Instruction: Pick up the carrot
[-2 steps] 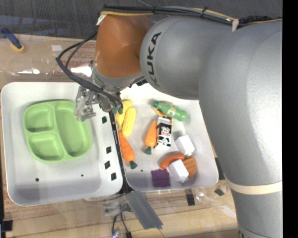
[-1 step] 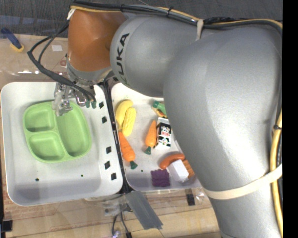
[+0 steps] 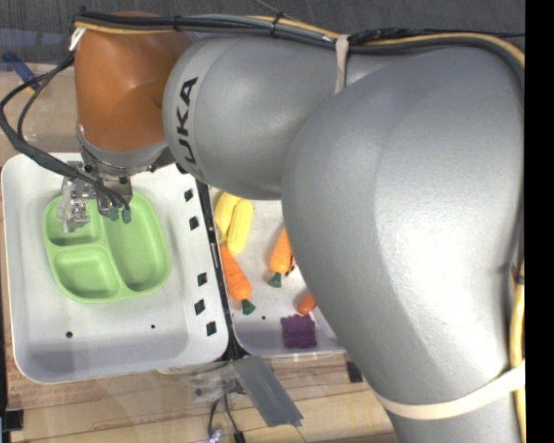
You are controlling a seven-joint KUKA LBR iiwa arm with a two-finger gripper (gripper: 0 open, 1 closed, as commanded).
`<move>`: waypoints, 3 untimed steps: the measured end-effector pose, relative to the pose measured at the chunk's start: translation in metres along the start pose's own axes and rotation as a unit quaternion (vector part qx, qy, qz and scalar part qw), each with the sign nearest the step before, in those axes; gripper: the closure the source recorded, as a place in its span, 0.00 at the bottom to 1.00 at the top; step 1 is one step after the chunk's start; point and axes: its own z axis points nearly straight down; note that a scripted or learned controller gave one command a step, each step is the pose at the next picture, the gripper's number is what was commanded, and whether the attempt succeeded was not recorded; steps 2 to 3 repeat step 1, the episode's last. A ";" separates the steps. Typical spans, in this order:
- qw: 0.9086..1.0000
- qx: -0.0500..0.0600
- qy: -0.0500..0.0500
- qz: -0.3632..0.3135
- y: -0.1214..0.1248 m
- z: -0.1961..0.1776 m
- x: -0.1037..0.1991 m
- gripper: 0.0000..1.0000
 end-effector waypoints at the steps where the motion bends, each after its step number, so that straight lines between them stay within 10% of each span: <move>1: 0.981 0.001 0.000 -0.196 -0.065 -0.022 0.048 1.00; 3: 0.981 0.001 0.000 -0.196 -0.065 -0.022 0.048 1.00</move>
